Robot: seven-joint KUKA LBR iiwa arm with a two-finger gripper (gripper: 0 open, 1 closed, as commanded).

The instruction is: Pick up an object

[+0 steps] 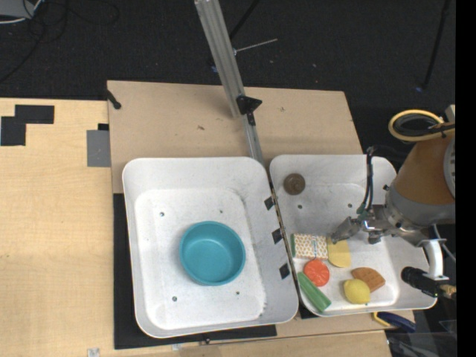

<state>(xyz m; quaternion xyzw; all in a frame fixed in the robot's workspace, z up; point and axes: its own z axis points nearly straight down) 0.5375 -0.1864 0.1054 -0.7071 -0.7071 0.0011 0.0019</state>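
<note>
**Arm low over right bin, small pale yellow piece just under the gripper**

Taking the right bin (327, 173) as landmark, largest first. To its left, touching along the shared edge: the left bin (149, 184), holding a teal bowl (213, 253) near its middle. Reaching in from the right bin's right side: the grey arm with its orange band (428, 173), wrist low over the bin's middle.

At the tip, the gripper (349, 231), poised just above the bin's lower half. Fingers dark and blurred against the white floor; apart or together, cannot tell. Nothing visibly between them.

Clustered in the bin's lower part: a patterned sponge-like block (310, 245), a green stick-shaped piece (314, 292) by the lower left rim, a red round item (317, 272), a pale yellow piece (340, 255) directly below the gripper, a yellow lemon-like item (357, 291), a brown bread-like piece (369, 277). Alone near the upper left: a small brown disc (294, 183).

Likeliest target, by nearness: the pale yellow piece. Probably light, smooth toy food, prone to slipping; best pinched across its narrow width, clear of the sponge-like block and red item beside it.

Hard to make out: the pale piece's true shape, and whether it touches its neighbours. Arm cut off at the frame's right.
</note>
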